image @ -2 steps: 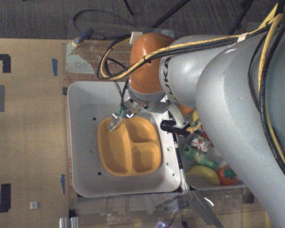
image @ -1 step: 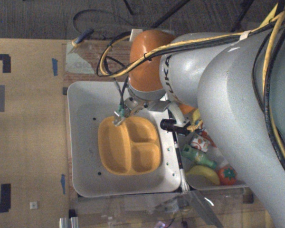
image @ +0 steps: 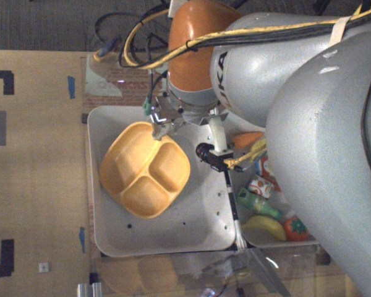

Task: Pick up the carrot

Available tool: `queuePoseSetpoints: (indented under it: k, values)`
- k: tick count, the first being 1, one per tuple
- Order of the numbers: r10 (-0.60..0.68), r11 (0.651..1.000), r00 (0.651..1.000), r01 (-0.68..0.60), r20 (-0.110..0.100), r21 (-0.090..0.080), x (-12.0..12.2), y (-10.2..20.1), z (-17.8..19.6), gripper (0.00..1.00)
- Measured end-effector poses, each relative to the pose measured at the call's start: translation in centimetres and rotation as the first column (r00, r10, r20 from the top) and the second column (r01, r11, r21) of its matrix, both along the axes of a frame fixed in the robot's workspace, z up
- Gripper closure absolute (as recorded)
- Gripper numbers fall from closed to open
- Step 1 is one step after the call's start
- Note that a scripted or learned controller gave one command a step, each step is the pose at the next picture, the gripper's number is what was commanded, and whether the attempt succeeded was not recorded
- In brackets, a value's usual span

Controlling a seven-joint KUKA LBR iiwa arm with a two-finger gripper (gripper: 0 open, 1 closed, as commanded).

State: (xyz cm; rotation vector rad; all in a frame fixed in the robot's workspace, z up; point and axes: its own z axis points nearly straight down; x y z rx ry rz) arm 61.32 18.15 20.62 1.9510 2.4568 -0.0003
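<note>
From above, the arm's claw (image: pixel 159 127), its grip state impossible to tell, hangs at the rim of a yellow divided plate (image: pixel 145 169) in the left bin (image: pixel 173 237), the carrot (image: pixel 247 140) lying apart in the right bin.

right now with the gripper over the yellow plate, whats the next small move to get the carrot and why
Probably shift the gripper toward the right bin. It hangs over the rim of the yellow divided plate in the left bin, while the carrot lies in the right bin, its orange end peeking out beside the arm. Nothing shows between the fingers, so it needs to get above the carrot first.
</note>
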Motion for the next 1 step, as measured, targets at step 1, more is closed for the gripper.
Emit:
queuePoseSetpoints:
  k: [1]
  values:
    - [0.153, 0.988, 0.988, -0.153, -0.007, 0.002, -6.62, -6.54, 0.38, 1.0]
